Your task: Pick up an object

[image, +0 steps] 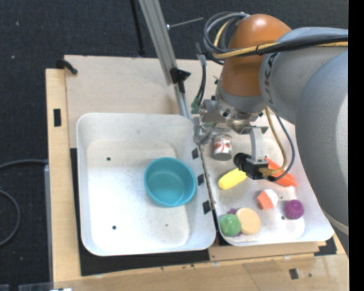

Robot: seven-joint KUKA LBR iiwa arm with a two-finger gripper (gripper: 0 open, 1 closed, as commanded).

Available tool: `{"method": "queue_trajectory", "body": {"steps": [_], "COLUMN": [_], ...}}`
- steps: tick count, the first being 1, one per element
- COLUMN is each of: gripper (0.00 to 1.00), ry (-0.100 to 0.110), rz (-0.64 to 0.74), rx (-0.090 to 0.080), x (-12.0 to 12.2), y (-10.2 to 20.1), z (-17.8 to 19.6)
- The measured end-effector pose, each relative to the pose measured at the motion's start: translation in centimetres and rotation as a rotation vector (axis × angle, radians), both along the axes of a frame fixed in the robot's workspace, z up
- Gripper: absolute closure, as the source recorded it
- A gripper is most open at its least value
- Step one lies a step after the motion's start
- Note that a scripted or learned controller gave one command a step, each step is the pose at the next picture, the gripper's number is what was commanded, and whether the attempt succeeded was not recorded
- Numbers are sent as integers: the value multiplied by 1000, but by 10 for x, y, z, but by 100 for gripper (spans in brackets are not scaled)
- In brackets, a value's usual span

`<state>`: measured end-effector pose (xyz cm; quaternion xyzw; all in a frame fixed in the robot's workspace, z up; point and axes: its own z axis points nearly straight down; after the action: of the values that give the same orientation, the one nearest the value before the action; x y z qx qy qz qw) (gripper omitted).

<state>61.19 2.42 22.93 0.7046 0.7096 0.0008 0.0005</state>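
Gripper point(221, 139) is low over the right bin point(303, 226), near its top-left corner, just above a small can point(221, 146); can't tell its state or whether it grips the can. Below it lie a yellow piece point(232, 179), green ball point(230, 224), tan disc point(250, 220), purple ball point(293, 208). Blue bowl point(170, 182) sits in the left bin point(97, 132).

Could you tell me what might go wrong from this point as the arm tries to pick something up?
1. The hand hangs close to the divider between the bins, above a small can, so it may strike the rim.
2. The yellow piece and orange piece lie close by and may get knocked.
3. The green ball and cream disc touch, inviting a double grab.
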Motion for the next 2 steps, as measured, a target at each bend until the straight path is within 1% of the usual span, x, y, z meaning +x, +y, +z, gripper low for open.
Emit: {"method": "queue_trajectory", "body": {"steps": [1,2], "gripper": [100,100], "ry": [-1,2], "rz": [1,-3], "rx": [2,-2], "x": [19,27], "y": [55,62], "z": [18,2]}}
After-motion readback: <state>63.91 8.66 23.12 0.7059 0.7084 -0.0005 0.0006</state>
